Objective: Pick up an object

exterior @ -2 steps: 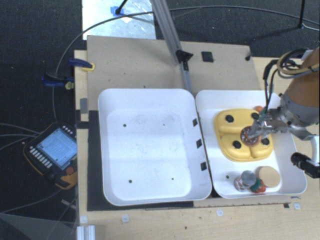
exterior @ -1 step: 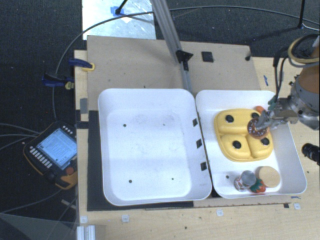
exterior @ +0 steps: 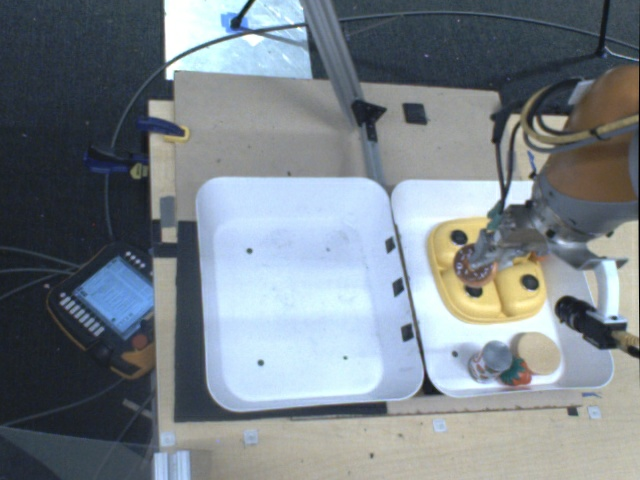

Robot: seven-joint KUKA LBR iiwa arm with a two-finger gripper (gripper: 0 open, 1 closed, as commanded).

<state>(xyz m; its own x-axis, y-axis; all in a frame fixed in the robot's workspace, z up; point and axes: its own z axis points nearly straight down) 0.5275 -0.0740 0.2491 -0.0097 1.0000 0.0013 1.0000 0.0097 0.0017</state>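
The gripper [exterior: 487, 253] hung low over the right bin [exterior: 420, 298], directly above a yellow moulded tray [exterior: 505, 303] with dark holes, and a small brownish round object [exterior: 468, 264] lay at its tip on the tray's left half. How far the gripper stood open, and whether it had hold of anything, could not be told from this slant. Near the front wall lay one tan disc [exterior: 540, 353] and, touching it, what seemed one small grey, red and green object [exterior: 495, 364]. Two white bins sat side by side on the counter [exterior: 280, 128]; the left bin [exterior: 215, 288] adjoined the right.
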